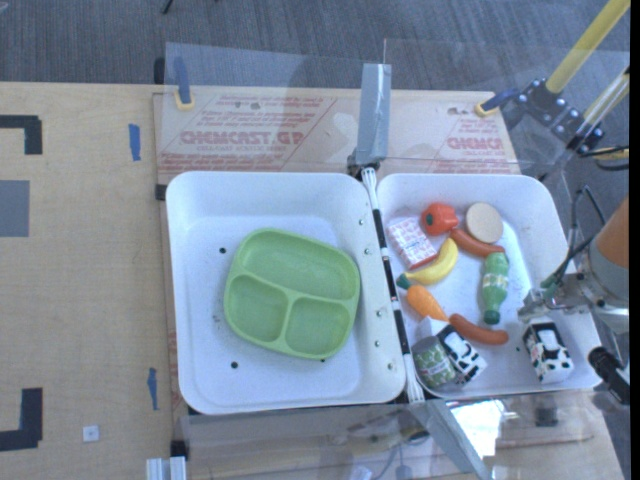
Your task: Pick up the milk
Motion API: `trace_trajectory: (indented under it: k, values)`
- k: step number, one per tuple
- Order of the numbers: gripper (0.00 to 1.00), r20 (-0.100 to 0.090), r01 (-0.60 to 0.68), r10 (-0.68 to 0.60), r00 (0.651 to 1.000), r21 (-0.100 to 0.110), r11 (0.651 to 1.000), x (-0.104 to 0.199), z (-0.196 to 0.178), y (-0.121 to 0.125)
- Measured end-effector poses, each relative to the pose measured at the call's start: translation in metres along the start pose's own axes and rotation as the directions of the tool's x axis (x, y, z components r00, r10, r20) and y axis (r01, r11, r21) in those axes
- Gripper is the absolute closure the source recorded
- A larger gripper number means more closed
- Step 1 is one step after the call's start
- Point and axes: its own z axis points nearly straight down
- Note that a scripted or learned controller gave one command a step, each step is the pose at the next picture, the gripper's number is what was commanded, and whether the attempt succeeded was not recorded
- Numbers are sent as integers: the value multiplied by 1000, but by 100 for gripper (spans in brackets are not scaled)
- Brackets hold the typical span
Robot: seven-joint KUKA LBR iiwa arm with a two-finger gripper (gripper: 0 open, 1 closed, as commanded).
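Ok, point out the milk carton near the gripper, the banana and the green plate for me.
milk carton [548,352], camera view, on its black-and-white side.
banana [436,264], camera view, on the middle of its curve.
green plate [290,293], camera view, on the ridge between its compartments.

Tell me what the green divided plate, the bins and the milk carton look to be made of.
Green plate: likely moulded plastic, matte, with soft rounded compartment ridges. Left bin and right bin: probably thin formed white plastic, smooth, with rolled rims. Milk carton: printed black-and-white cow pattern; toy plastic or card, too small to tell.
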Motion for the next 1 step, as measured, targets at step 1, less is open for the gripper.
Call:
trace_trajectory:
  k: [1]
  values:
    - [100,-1,-149,149,989,30,988,44,-81,-7]
